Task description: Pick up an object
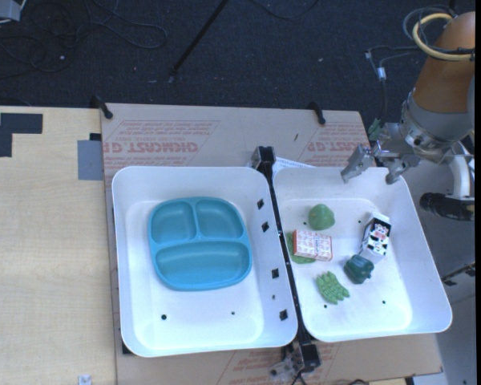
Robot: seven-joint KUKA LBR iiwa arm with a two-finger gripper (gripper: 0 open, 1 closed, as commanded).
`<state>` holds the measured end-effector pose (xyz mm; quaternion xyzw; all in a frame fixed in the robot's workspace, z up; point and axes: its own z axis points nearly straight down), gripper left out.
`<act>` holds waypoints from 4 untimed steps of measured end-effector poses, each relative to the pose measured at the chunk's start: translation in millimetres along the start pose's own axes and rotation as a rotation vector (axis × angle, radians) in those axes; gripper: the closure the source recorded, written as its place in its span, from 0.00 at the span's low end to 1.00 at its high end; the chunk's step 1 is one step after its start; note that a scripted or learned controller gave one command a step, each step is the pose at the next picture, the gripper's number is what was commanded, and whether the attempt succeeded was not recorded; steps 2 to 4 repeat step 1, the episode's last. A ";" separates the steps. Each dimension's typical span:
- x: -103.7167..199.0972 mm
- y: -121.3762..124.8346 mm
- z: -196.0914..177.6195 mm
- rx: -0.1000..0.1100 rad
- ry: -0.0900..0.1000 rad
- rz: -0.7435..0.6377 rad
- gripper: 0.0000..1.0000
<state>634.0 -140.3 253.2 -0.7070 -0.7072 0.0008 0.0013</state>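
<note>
Hovering over the far rim of the right bin [433, 295], the gripper [374, 167] has its two fingers spread apart with nothing between them, so no pick yet. All the candidates sit in that bin: a green ball [321, 216], a small patterned card [313, 245], a black-and-white box [377, 237], a dark green toy [357, 269] and a leafy green piece [332, 287]. They're loosely scattered, which probably leaves finger room. The left bin [136, 327] just holds a blue divided plate [200, 243], well away from the arm.
</note>
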 end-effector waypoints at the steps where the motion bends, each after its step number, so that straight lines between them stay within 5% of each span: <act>1: 0.0 0.1 -9.8 0.001 0.000 -0.002 1.00; 4: 0.0 0.1 -9.8 0.001 0.000 -0.002 1.00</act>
